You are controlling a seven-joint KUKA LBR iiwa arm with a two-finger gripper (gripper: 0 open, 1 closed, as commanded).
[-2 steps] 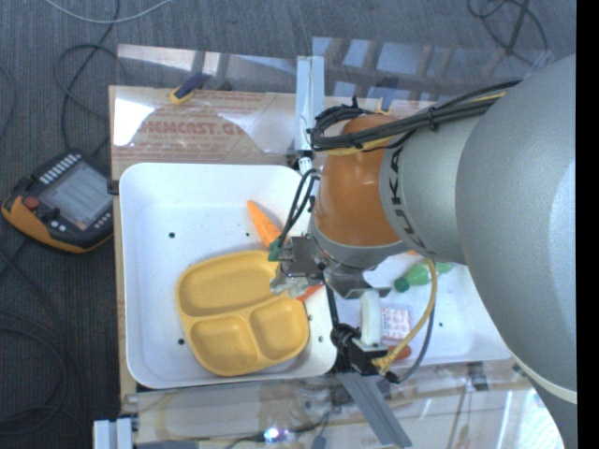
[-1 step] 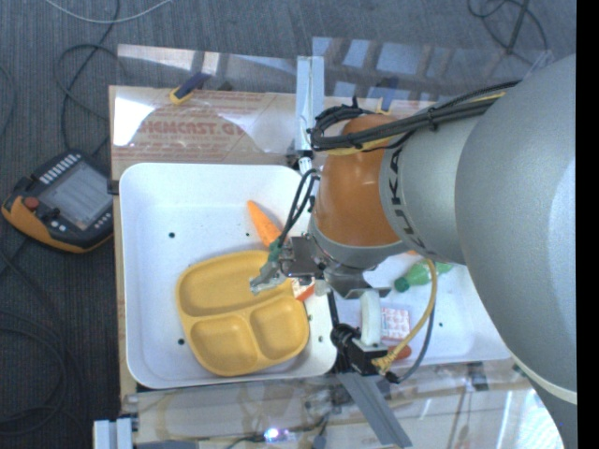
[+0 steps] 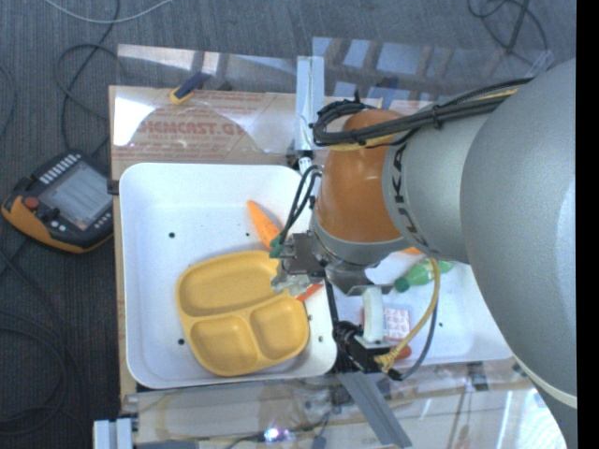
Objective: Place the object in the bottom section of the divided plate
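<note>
A yellow divided plate [image 3: 241, 314] lies in the left white bin [image 3: 154, 251], with one large section on its far side and two smaller ones nearer the front. An orange toy carrot [image 3: 262, 219] with a green tip lies just behind the plate. My gripper [image 3: 294, 271] hangs over the plate's right rim, under the orange wrist band. A small orange piece [image 3: 310, 291] shows just below the gripper at the plate's edge; I cannot tell whether it is held. The arm hides the bin's right wall.
The right bin [image 3: 468, 330] holds a green object [image 3: 417, 274], a white and red packet [image 3: 393, 321] and a small orange item [image 3: 399, 349]. A teach pendant [image 3: 61, 202] lies on the floor to the left. Cables run along the arm.
</note>
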